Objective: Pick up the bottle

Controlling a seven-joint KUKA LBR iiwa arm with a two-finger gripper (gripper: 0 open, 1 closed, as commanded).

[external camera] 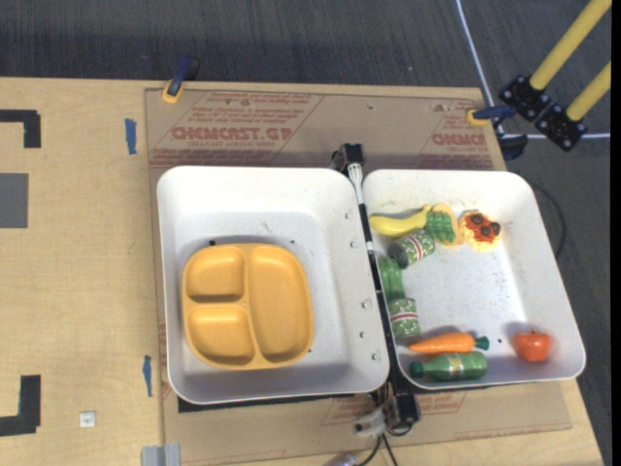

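The task has not visibly begun: the bottle (447, 365), green with a label band and a dark cap end, lies on its side at the near edge of the right bin (543, 260), untouched and resting flat on the bin floor. A toy carrot (446, 343) lies just beside it, parallel and nearly touching along its far side, and a small tomato (531, 346) sits to its right, apart from it. Further up the same bin, along the wall shared with the other bin, lie two more green bottle-like items (396, 294), end to end, with a labelled can (413, 249), a banana (398, 224), a green bumpy vegetable (441, 225) and a small pizza slice (480, 229) clustered near the far side. The left bin (194, 197) holds a yellow divided tray (248, 304). Nothing is lifted or held, and the state of the jaws cannot be told from this view. Everything remains to be done: reaching over the right bin, descending on the bottle, closing and lifting. The close carrot looks like the main hazard, since a descent slightly off line could catch it instead, and the low bin wall just in front leaves little room on the near side.
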